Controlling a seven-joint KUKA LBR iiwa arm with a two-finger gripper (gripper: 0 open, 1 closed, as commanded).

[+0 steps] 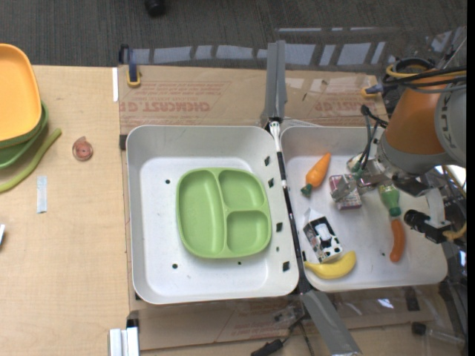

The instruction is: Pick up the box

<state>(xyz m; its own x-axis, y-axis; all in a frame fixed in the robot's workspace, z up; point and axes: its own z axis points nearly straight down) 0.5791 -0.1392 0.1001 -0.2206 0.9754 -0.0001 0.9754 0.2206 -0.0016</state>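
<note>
Two white bins side by side on the bench. Left bin (141,221) holding just a green divided plate (223,213), sitting flat in the middle.

Right bin (427,273) a lot busier. Box (346,191) in the upper middle of it, smallish, greyish with a bit of pink, lying a little skewed on the bin floor. Carrot (318,171) just to its left, tilted with the green end pointing down-left. Black and white pack (320,237) lower down near the left wall, with a banana (332,265) right below it, pretty much touching. Green bottle-ish thing (390,199) off to the right of the box, and a red-orange pepper (398,241) under that, roughly upright in the view.

Arm (415,124) reaching in from the right, orange band over the bin's upper right corner. Gripper (365,170) down low, just beside the box's upper right edge, maybe touching it, hard to say. Can't tell whether it's spread or pressed together, too much clutter and cabling there. Box looking like it's resting on the bin floor, not lifted.

Outside the bins: orange and green plates (15,117) stacked at the far left edge, small pinkish round thing (82,149) on the table near them.
</note>
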